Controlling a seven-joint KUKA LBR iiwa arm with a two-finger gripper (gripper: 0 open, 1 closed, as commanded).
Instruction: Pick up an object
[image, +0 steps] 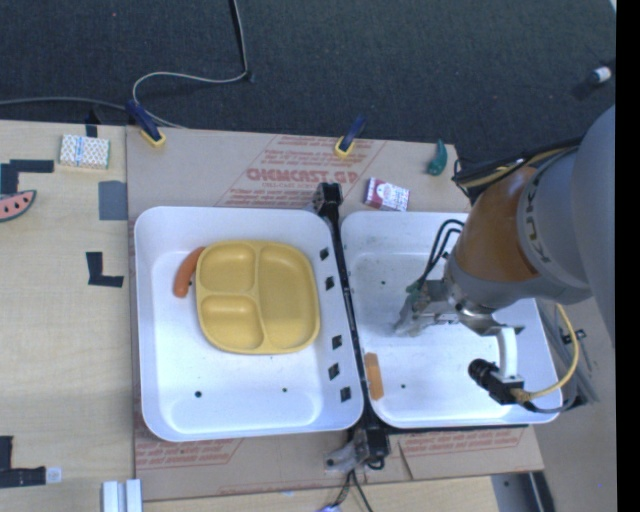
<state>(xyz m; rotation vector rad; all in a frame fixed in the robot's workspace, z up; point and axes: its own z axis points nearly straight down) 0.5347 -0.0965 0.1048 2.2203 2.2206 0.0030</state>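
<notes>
The small orange sausage-shaped piece (373, 375) lies at the left edge of the right white bin (450, 405), near the front, and it sits below and to the left of the two-finger gripper (415, 312). The gripper hangs low over the middle of that bin's bare white floor, and nothing is seen between its fingers. I cannot tell how far open the fingers are, because they are small and dark and the big grey arm with its orange band (520, 240) covers much of them. Black cables (440, 250) loop down beside the wrist. The sausage piece and the gripper are apart, with bare bin floor between them. Farther left of the gripper, past the black divider clips (336, 300), is the left white bin (240, 410). In it rests a yellow plastic plate with three sections (257, 296). A second orange sausage-shaped piece (184, 272) lies just beside the plate's left edge, far from the gripper. Behind the gripper, outside the bins on the brown cardboard sheet (230, 165), lies a small red and white packet (385, 194).
</notes>
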